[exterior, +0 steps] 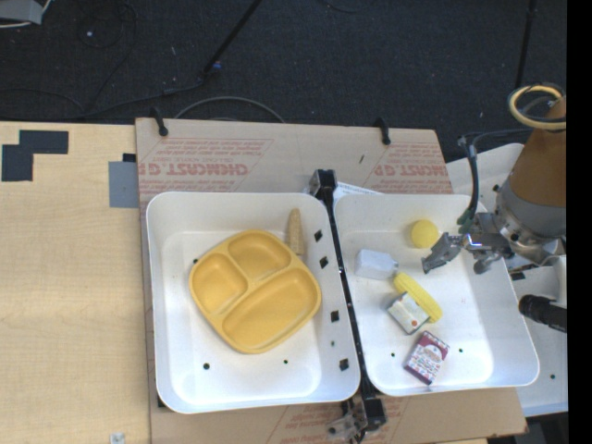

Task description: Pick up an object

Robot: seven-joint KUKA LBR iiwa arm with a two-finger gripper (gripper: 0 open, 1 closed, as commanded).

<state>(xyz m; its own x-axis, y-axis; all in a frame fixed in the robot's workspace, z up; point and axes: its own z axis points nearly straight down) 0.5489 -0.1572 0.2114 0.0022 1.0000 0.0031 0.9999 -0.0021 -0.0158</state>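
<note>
Gripper (462, 253) at right edge of right bin (518, 359), fingers spread, nothing between them. Yellow ball (425, 233) just left of it. Grey block (375, 265), yellow bar (418, 296), maroon packet (426, 357) lie lower left. Yellow divided plate (255, 289) sits in left bin (176, 359).

The grey arm (539, 169), orange-banded, enters at the frame's right edge and bends down-left. Its gripper (462, 255) hangs at mid-right, fingers spread apart, nothing between them.
</note>
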